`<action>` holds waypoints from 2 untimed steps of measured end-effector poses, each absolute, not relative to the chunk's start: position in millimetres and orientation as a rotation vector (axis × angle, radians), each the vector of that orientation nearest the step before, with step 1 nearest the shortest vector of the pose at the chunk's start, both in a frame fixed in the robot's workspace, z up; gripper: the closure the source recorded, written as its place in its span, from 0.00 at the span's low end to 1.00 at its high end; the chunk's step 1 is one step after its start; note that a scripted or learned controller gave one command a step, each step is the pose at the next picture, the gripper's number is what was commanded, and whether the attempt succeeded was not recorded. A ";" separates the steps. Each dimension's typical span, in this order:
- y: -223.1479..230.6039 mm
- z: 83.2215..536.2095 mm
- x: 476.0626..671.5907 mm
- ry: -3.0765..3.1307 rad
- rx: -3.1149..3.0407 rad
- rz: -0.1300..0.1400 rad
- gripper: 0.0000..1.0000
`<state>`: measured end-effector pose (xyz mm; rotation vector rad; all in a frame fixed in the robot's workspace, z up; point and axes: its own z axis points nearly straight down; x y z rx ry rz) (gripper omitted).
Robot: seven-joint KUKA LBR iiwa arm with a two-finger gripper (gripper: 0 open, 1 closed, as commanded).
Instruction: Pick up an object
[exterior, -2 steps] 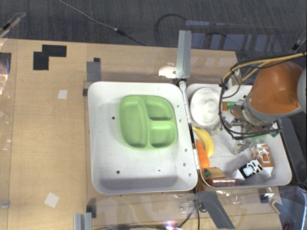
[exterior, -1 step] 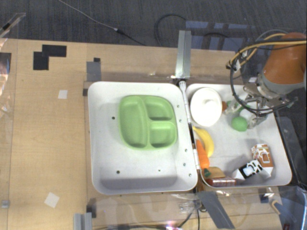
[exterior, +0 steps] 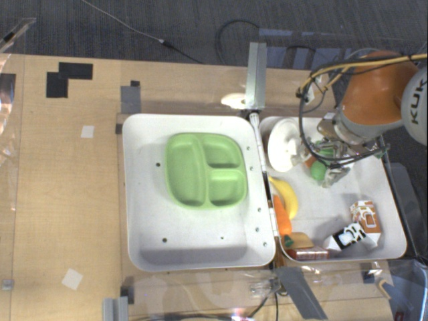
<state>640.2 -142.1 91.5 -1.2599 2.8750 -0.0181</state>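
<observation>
Gripper [exterior: 328,169]: you see it low in the right bin [exterior: 394,239], by a green thing [exterior: 316,170].
Fingers: you cannot tell if they are open or shut.
Right bin: 1 white dish [exterior: 282,146], banana [exterior: 286,196], carrot [exterior: 282,218], small boxes.
Left bin [exterior: 144,233]: 1 green tray [exterior: 204,170].

Arm's fingers [exterior: 329,172] lowered into the right bin [exterior: 394,212], just beside a green object [exterior: 316,170]; grasp not discernible. White plate [exterior: 282,146] beside them; banana [exterior: 286,196] and carrot [exterior: 282,218] nearby; green tray [exterior: 204,170] well apart, in left bin [exterior: 144,199].
</observation>
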 end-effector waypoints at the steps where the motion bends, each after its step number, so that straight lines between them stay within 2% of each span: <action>1: -138.5 92.8 643.8 2.865 -1.303 -0.033 0.00; 2: -127.7 88.3 659.7 2.902 -1.235 -0.025 0.00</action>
